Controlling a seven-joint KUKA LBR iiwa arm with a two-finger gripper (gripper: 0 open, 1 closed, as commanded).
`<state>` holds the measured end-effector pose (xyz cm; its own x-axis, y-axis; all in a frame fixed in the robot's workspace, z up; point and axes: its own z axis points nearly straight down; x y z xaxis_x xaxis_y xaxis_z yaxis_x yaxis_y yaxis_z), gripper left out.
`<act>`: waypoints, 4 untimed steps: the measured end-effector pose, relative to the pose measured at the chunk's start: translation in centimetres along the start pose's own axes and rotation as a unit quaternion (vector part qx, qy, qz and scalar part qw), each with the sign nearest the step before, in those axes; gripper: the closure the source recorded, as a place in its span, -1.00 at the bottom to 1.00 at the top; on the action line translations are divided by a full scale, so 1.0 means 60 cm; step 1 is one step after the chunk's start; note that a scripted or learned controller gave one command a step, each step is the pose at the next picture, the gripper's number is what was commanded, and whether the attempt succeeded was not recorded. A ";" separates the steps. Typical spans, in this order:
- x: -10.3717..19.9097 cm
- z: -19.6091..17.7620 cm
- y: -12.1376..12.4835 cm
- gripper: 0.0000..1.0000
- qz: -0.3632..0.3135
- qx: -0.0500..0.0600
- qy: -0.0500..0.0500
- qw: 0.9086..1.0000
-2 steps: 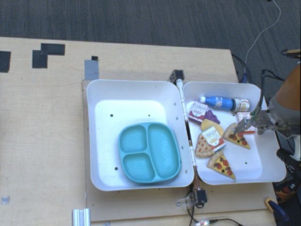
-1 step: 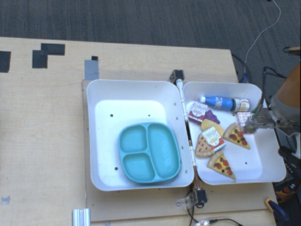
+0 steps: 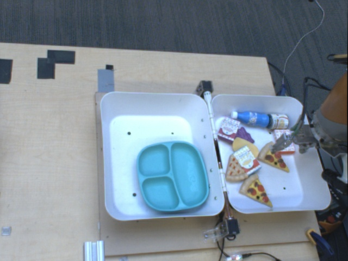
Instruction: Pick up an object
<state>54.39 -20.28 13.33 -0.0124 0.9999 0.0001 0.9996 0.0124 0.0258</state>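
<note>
From the overhead camera, the arm comes in from the right, its orange band visible at the edge, and the gripper sits low over the right bin. Whether it is clenched or released cannot be told from here; it is a grey blur just above a pizza slice with a red-and-white bit beside it.

The right bin is crowded. A blue bottle with a white cap lies on its side along the far wall. Just left of centre, a purple packet rests near the divider, with a yellow piece touching its near edge. Below that, a second pizza slice carries a small white-labelled packet on top, and a third pizza slice lies nearest the camera.

Over in the left bin, a teal divided plate sits in the near right corner, three compartments facing up.

Both bins rest on the pale wooden bench, cables trailing off the far right.
</note>
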 end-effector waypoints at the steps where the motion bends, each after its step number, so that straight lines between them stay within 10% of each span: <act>1: 0.073 0.073 -0.050 -1.00 0.005 0.006 -0.004 1.000; 2: 0.071 0.053 -0.046 1.00 0.004 0.003 -0.005 1.000; 4: -0.005 0.051 0.027 1.00 0.003 0.011 0.000 1.000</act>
<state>56.13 -20.54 10.29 -0.0058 1.0000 -0.0004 1.0000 0.0058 0.0033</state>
